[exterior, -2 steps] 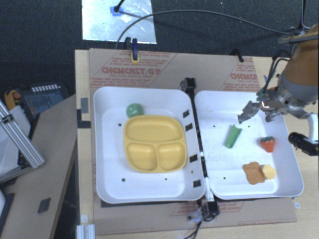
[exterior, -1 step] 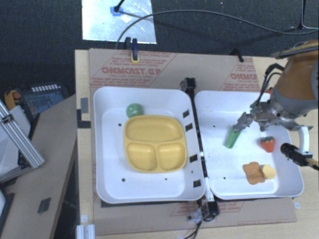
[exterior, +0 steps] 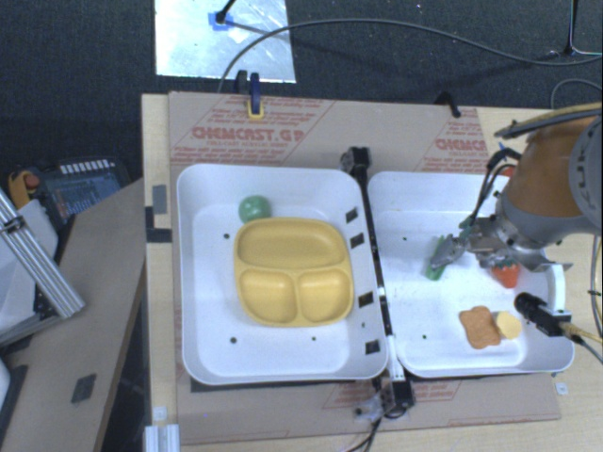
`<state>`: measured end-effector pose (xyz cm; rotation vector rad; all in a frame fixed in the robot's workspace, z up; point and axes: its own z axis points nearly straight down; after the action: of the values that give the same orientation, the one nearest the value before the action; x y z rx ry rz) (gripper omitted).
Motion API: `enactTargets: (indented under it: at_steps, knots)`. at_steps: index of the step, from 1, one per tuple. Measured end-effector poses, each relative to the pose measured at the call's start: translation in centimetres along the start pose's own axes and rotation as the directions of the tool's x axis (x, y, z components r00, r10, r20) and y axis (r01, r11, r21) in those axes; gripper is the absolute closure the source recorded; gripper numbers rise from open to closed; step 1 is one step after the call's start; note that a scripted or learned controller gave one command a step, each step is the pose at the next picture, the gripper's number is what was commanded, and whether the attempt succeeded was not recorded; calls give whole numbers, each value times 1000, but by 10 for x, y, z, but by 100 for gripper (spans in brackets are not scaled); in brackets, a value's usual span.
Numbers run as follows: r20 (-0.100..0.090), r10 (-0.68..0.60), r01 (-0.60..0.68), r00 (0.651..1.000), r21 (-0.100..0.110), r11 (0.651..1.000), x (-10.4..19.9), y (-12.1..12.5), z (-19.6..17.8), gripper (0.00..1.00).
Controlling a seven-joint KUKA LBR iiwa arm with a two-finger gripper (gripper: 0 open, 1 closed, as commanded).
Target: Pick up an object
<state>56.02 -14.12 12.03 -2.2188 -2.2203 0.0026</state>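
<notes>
Reaching into the right bin (exterior: pixel 405 347), gripper (exterior: pixel 450 250) sits low | jaws state: cannot tell | green object (exterior: pixel 436 269) lies at the gripper tip | yellow divided tray (exterior: pixel 287 271) in left bin (exterior: pixel 207 347)

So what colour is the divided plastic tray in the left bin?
Yellow; the divided tray shows clearly in the camera view.

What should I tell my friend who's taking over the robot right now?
Pincer: low in the right bin, its tip at a small green object; whether it grips it can't be told.
Right bin also holds an orange-red piece under the arm, plus a brown piece touching a yellow piece near the front.
Left bin: yellow divided tray, green ball at its back edge.
Done: nothing seen lifted.
Left: grasp and raise one object.
</notes>
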Motion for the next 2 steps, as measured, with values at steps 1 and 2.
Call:
enactTargets:
  at_steps: [1, 2]
  knots:
    - [2, -1, 2, 1000, -5, 1000, 0, 2, -13, 100]
    - [2, -3, 3, 1000, -7, 1000, -2, 9, -74, 100]
